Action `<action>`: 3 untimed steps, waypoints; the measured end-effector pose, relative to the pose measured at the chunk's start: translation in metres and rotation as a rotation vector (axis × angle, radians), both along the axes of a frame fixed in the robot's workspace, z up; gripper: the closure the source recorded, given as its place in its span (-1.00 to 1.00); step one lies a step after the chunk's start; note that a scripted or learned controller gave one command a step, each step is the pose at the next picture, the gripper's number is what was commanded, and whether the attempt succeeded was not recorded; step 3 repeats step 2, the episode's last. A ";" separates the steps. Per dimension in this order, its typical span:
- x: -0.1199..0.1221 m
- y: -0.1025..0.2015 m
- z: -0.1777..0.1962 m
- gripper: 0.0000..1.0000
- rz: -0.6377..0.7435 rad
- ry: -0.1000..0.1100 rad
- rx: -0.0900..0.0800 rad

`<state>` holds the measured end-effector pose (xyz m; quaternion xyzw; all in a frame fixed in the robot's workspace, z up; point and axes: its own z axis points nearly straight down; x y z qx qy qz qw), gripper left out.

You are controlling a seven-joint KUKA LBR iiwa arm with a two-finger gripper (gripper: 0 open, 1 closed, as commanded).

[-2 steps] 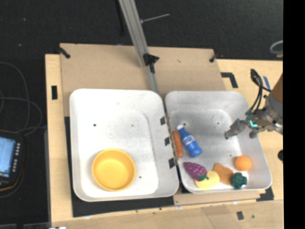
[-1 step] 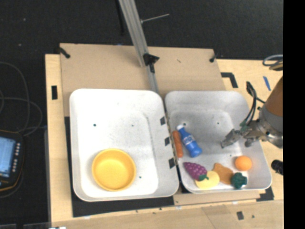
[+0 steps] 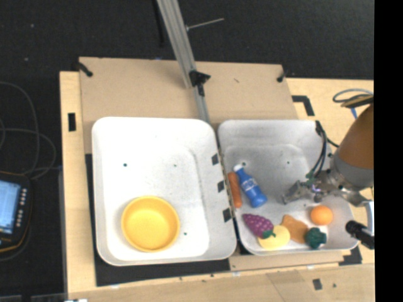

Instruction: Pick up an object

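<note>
Orange ball (image 3: 322, 215) just below the gripper (image 3: 306, 190), right bin (image 3: 264, 137).

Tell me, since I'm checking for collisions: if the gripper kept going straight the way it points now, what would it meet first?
The gripper points toward the view's left, low over the right bin. The blue bottle looks like the first thing in that line, with the orange carrot just beyond it. Depth is unclear, so it may touch the bin floor sooner.

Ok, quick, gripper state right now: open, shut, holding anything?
Two-finger gripper: over the right white bin, left of the orange ball; nothing seen between its fingers; open or shut cannot be told.
</note>
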<state>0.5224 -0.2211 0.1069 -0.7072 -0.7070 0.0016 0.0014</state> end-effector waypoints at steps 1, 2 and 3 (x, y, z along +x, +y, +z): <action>0.002 -0.002 0.014 1.00 -0.003 -0.008 -0.002; 0.005 -0.006 0.079 1.00 0.003 -0.013 -0.004; 0.005 -0.006 0.079 1.00 0.003 -0.013 -0.004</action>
